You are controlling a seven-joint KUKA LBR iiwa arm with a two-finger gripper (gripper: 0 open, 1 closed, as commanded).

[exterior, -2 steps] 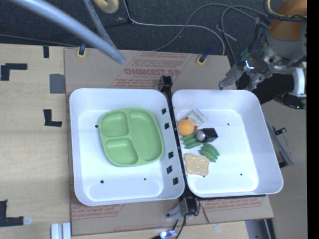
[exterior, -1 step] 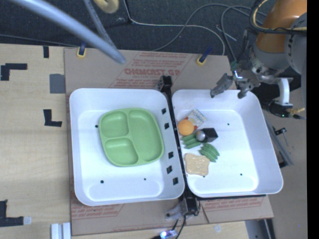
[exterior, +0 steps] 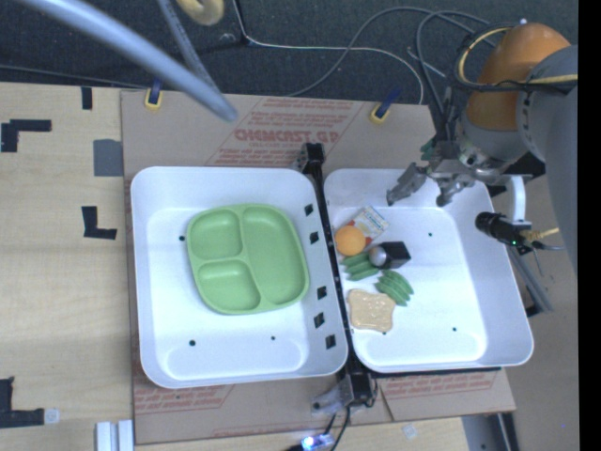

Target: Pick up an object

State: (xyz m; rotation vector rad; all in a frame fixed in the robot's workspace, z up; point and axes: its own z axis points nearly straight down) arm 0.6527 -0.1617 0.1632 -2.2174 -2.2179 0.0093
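Two white bins [exterior: 150, 280], one green plate [exterior: 248, 257], one orange [exterior: 350, 241], one toast slice [exterior: 370, 311]

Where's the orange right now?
The orange lies in the right bin, close to its left wall, just above the green pods and left of the black block.

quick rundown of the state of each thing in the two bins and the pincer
pincer: open, fingers spread, holding nothing, above the right bin's far edge
green divided plate: flat in the left bin, compartments bare
orange ball: loose in the right bin, near its left wall
green pods: lying beside the ball
toast slice: flat, nearest the camera
small packet: lying flat, untouched
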